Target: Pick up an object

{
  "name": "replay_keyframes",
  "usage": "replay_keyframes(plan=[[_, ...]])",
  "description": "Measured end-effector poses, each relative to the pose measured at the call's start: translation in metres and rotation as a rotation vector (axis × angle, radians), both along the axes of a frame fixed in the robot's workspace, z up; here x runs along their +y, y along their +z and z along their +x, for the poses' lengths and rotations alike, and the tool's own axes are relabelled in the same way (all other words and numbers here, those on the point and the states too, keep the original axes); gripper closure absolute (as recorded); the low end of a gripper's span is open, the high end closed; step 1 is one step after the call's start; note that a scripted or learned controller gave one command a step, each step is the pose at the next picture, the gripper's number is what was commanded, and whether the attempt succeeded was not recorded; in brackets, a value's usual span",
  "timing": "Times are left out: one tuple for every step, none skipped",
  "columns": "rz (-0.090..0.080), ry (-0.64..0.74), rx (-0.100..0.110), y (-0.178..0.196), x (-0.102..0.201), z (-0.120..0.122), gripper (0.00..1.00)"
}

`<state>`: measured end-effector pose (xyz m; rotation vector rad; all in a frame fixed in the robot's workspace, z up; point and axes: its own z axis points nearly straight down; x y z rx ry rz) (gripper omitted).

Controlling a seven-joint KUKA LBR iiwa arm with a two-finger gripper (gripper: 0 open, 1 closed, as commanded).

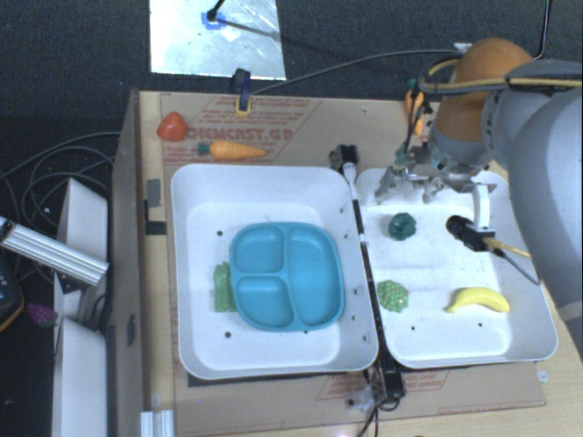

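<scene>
My gripper [410, 185] hangs over the far left part of the right bin [528, 335], fingers spread open and nothing between them. Just in front of it, a little toward the camera, lies a small dark green lump [402, 226]. A lighter green knobbly piece [393, 295] rests near the bin's left wall. A yellow banana [477, 300] lies toward the front right of the same bin.
The left bin [196, 335] holds a blue divided plate [285, 274] with a green strip [221, 287] at its left side. Behind the bins, on the cardboard, lie a red tomato [172, 127] and an orange carrot [235, 150].
</scene>
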<state>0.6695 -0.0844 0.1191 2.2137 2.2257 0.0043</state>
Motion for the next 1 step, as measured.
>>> replay_keyframes(plan=[[-0.001, -0.004, 0.003, -0.0107, -0.0148, -0.033, 0.0]])
